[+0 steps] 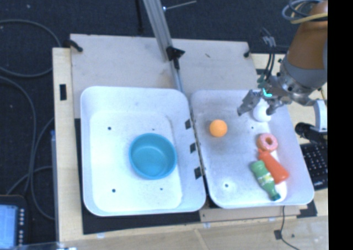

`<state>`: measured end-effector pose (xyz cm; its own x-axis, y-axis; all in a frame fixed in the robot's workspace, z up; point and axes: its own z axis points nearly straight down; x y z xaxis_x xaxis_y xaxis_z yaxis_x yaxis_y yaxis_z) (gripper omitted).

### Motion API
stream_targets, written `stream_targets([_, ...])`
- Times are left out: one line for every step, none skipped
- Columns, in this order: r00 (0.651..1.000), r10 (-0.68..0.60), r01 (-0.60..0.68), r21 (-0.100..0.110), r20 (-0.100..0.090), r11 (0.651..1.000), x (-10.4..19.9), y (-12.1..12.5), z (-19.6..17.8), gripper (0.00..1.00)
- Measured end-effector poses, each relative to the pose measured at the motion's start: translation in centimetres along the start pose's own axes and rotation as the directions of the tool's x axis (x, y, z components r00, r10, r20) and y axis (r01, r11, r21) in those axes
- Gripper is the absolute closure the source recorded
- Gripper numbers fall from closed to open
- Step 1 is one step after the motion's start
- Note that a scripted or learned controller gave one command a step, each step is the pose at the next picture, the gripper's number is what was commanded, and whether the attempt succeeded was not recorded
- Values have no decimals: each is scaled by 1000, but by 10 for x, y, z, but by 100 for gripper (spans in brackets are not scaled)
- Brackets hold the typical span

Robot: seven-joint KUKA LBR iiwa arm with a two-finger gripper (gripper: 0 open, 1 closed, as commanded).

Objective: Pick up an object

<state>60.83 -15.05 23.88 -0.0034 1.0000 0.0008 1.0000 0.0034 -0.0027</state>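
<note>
Hovering at the upper right of the frame, over the far corner of the right bin (pixel 231 105), our hand (pixel 259 105) hung with its fingers splayed fairly wide, and a small white thing (pixel 259 113) sat between or just beneath them. We could not tell whether it was an object in the bin or part of the hand itself, and nothing was plainly clasped.

The pickable things lay elsewhere in that bin: an orange ball (pixel 218 128) alone near the left middle, well apart from the hand, and a cluster at the lower right of a pink ring (pixel 268 143), an orange-red piece (pixel 275 167) and a green bottle-like toy (pixel 265 179), each touching or nearly touching its neighbour. A blue bowl (pixel 153 155) sat in the left bin (pixel 99 105).

We judged several risks from here. Closing where we hovered might have caught nothing, or only pinched the white thing against the bin wall close by. The ball would likely have rolled off if one finger had met it first. In the cluster, a finger could have landed on a neighbour and shoved the lot toward the rim, or lifted two things loosely and dropped them.
</note>
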Motion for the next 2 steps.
stream_targets([1000, 0, 0, -4, 1, 1000, 0, 1, -2, 0])
stream_targets([1000, 5, -5, 0, 3, 1000, -4, 4, 41, 0])
